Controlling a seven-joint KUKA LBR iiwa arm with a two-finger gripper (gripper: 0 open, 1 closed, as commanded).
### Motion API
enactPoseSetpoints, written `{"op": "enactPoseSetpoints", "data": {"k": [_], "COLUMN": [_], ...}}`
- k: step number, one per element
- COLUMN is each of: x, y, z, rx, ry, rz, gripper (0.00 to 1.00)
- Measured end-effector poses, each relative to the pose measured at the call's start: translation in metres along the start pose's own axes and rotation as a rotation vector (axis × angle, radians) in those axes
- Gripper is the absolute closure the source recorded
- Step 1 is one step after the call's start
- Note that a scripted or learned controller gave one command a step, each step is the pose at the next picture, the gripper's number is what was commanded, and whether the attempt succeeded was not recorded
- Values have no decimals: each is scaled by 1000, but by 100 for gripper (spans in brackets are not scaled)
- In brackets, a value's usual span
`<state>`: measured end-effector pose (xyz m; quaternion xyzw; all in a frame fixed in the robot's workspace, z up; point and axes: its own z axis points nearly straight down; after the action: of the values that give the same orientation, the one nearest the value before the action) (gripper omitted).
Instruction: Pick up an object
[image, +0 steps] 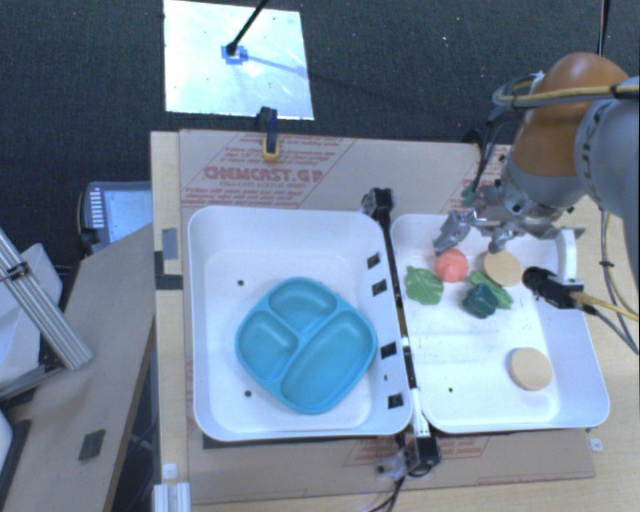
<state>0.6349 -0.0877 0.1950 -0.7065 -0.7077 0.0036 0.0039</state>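
Holding blue tray (306, 343): left bin (215, 240) | right bin (570, 395): toy foods (452, 265)

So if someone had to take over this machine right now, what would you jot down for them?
Gripper: open, holding nothing, poised at the far edge of the right bin.
Right bin: red-orange piece, green piece, teal piece, pale disc clustered just below the gripper; tan disc apart, nearer the front.
Left bin: blue divided plate.
Done: nothing lifted.
Left: grasp one object, raise it.

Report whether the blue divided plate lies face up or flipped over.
Face up: the blue divided plate shows its three hollow compartments, lying flat in the left white bin.
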Motion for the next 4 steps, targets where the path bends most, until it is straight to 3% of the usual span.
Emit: {"op": "enactPoseSetpoints", "data": {"k": [1,3,4], "x": [0,3,3], "y": [3,4,6], "z": [-7,108,94], "rx": [-12,-10,-13], "ry": [-1,0,-1], "rz": [-2,1,0], "gripper": [0,0,100]}}
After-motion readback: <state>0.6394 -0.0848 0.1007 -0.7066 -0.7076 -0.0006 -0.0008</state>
